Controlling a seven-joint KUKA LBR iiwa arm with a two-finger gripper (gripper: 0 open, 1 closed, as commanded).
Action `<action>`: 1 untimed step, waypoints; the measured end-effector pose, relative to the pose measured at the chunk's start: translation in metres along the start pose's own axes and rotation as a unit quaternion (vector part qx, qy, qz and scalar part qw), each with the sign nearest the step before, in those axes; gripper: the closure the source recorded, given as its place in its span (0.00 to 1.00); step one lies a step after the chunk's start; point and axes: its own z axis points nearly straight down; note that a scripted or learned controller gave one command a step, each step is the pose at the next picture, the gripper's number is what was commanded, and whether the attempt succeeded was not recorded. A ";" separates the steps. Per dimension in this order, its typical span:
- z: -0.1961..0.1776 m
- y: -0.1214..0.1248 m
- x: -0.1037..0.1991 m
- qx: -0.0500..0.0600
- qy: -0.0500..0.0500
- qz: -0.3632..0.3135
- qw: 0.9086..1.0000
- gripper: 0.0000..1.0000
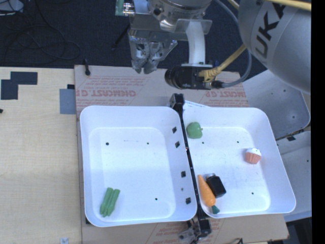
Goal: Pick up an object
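My gripper (147,65) hangs high above the bench, over the cardboard behind the left bin (91,151), with its fingers close together and nothing between them. A green bean pod (109,202) lies in the left bin's front left corner. In the right bin (277,151) a green apple (194,130) rests by the divider at the back. A small cupcake (253,155) sits at the right side. An orange carrot (206,191) lies near the front left of that bin, touching a black block (216,185).
Both bins rest on a cardboard sheet (117,88) on the wooden bench (35,151). A black clamp strip (183,151) runs between the bins. The arm's grey body (279,29) looms over the back right.
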 end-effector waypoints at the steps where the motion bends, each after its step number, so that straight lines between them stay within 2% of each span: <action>1: 0.000 0.001 0.001 0.000 0.000 -0.001 1.000 0.00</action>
